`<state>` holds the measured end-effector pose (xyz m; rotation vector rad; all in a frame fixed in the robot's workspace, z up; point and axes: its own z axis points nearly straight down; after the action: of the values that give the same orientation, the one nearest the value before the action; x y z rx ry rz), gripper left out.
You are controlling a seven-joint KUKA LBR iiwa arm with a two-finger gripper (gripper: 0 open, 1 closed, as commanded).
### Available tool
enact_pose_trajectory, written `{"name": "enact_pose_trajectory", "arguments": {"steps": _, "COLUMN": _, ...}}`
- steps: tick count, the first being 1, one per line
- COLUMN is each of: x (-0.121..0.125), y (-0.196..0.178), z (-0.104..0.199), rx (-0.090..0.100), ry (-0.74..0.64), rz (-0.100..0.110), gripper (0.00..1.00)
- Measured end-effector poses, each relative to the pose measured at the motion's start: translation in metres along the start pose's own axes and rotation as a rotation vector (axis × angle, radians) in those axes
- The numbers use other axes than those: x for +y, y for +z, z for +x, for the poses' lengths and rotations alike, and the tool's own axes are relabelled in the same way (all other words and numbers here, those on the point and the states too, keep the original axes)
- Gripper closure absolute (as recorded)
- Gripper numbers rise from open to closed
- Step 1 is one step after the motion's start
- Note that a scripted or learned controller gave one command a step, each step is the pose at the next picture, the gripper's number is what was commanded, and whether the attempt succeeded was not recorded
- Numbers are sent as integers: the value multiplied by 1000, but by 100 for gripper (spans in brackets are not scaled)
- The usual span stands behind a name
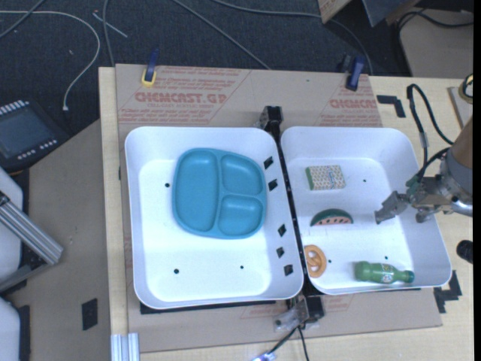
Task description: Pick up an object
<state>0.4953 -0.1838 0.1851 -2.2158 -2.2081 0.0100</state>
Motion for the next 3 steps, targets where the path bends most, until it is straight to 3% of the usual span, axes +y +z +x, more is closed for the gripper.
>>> {"name": "enact_pose_trajectory", "arguments": {"steps": 1, "x": 3, "y": -6, "z": 0, "rx": -3, "ry": -4, "rz": -13, "gripper": 0}}
{"name": "enact_pose_trajectory", "arguments": {"steps": 3, "x": 13, "y": 100, "z": 6, "rx": -2, "ry": -3, "rz": -8, "gripper": 0}}
